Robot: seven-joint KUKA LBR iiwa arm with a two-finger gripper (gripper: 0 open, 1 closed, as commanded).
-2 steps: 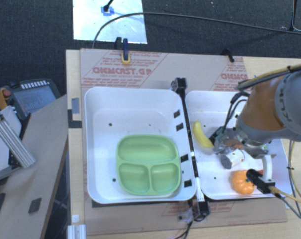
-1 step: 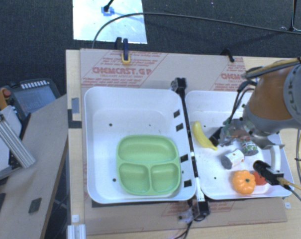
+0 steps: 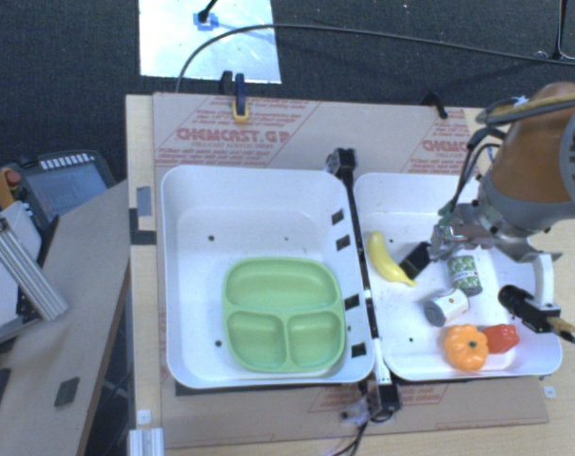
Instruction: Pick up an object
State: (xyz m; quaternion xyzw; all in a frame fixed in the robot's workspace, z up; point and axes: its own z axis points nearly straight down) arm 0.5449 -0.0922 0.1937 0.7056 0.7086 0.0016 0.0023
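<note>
The loose objects all lie in the right bin [image 3: 401,198]. A yellow banana [image 3: 387,259] lies near the bin's left wall, with a small black block [image 3: 415,257] touching its right side. Further right stands a patterned green-and-white can [image 3: 464,274], tilted, and just below it a small white cup [image 3: 447,308] lies on its side. At the bin's front edge sit an orange pepper [image 3: 466,347] and a red piece [image 3: 501,337] touching it on the right.

The left bin [image 3: 197,207] holds a light-green divided plate [image 3: 282,313] with three compartments, resting toward the front. Both bins sit side by side on a cardboard sheet [image 3: 258,131] printed with red lettering, clamped at its far edge by a yellow-and-blue clip [image 3: 239,98]. The bench stands on dark carpet; a shiny metal plate [image 3: 211,22] lies on the floor beyond — a cable runs across it. At left are a grey side table [image 3: 59,293], an aluminium rail [image 3: 21,264] and a teach pendant [image 3: 64,183].

The arm [image 3: 544,160] comes in from the right, its orange band above the grey wrist, bent down over the right bin. The gripper [image 3: 449,238] hangs low just above the can and near the black block — whether its jaws are spread or closed, I cannot tell, and nothing is seen between them.
</note>
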